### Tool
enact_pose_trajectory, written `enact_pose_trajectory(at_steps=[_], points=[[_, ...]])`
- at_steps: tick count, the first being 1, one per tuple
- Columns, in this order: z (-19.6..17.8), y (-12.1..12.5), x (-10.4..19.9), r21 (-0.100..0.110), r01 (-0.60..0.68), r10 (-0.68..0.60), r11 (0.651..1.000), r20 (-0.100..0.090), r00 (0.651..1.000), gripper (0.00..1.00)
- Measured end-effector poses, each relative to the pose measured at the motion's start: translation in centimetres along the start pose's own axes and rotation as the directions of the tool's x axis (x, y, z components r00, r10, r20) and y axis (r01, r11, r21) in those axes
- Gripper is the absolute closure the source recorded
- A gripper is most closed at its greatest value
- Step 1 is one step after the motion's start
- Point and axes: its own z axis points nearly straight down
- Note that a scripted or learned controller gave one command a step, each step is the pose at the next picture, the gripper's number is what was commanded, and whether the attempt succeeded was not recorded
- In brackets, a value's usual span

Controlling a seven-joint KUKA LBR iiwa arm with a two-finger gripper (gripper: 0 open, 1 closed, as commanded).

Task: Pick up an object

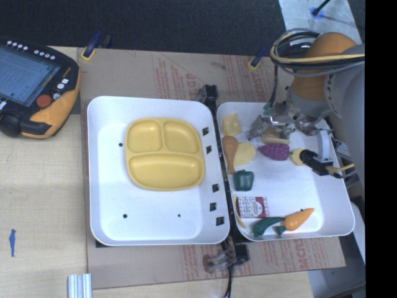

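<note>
Hovering just above purple grapes, the end effector grip state unclear.

Lighting: even, moderately bright overhead; the two white bins read near overexposed, with soft, short shadows along their rims. Focus: slightly soft throughout, small toys grainy. Floor beyond the bench's far edge falls dark.

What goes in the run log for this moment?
tool: over right bin, above grapes | carrot: in bin | yellow tray: left bin
</note>
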Motion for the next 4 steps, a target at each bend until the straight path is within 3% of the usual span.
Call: enact_pose_trajectory(at_steps=[1,2,3,4], points=[[-0.7,-3.4,-7.5,-0.007,-0.007,0.007,1.000,-0.003,1.000,0.00],[-0.4,0.8,-3.7,-0.005,-0.002,0.002,1.000,-0.001,1.000,0.00],[-0.3,-5.0,-2.3,0.006,-0.007,0.007,1.000,-0.002,1.000,0.00],[-0.2,-9.3,-4.8,0.005,-0.007,0.007,1.000,-0.001,1.000,0.00]])
